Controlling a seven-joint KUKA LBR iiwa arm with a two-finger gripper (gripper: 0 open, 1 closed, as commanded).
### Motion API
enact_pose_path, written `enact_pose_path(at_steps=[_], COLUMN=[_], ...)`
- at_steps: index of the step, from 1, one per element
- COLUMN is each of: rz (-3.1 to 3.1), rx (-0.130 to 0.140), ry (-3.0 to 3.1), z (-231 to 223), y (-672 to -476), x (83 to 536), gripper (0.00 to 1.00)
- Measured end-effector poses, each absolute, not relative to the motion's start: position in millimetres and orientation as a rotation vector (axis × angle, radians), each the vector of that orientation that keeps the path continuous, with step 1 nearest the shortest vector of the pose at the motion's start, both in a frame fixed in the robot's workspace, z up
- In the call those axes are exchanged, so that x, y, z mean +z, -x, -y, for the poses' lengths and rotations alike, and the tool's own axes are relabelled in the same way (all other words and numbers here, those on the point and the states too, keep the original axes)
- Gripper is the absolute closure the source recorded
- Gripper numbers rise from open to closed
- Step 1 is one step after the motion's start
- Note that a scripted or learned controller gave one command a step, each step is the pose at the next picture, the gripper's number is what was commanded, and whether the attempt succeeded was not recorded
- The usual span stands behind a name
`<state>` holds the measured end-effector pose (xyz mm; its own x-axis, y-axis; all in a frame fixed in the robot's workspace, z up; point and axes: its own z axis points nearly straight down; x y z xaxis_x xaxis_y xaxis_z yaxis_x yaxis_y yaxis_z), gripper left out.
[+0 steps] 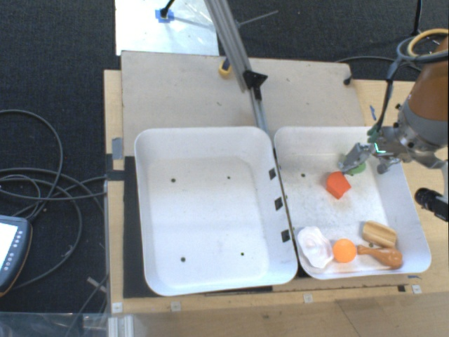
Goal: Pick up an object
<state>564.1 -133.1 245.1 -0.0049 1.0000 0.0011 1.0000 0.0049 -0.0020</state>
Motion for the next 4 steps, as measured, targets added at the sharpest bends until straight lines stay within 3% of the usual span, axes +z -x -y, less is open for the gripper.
enact_pose_path(at_steps=[1,4], rz=[2.226,2.22], rx=[-0.002,0.002], ry=[2.218,2.219], z=[133.3,143.2], y=[-564.7,-572.3], x=[246.8,88.2], gripper=[0.0,0.0])
